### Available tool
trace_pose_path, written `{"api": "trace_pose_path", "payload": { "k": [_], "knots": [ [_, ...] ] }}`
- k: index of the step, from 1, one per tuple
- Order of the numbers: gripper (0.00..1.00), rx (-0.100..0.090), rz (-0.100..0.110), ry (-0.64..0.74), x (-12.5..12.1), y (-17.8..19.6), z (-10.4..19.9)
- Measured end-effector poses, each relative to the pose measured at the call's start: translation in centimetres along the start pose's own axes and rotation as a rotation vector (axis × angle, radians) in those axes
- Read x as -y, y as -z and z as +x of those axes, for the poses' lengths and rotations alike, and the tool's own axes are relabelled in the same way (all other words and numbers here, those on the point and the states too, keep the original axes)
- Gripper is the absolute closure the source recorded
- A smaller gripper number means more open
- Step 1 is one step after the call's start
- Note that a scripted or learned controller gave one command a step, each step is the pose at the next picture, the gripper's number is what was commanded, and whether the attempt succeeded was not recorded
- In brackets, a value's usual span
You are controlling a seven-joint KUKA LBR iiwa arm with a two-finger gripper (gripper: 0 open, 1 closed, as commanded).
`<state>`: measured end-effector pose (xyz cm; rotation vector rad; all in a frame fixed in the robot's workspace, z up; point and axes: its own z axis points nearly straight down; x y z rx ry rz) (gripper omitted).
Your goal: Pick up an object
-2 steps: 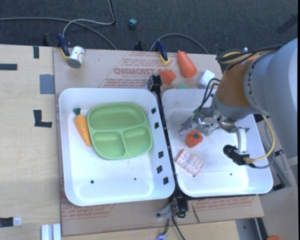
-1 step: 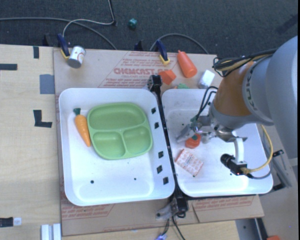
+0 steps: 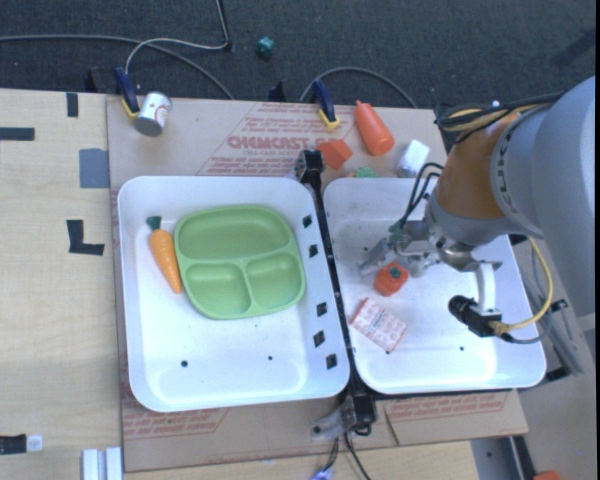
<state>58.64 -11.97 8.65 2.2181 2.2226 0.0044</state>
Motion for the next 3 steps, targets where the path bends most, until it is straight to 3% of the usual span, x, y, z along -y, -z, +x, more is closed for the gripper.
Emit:
{"api": "trace_pose_path", "payload": {
  "k": [1, 2, 3],
  "knots": [
    [1.0, 0.003, -0.002, 0.0, 0.0, 1.0, -0.1],
    [0.0, 0.003, -0.002, 0.0, 0.0, 1.0, -0.1],
    [0.0, 0.003, -0.002, -0.002, 4.5, 0.0, 1.5]
  ]
}}
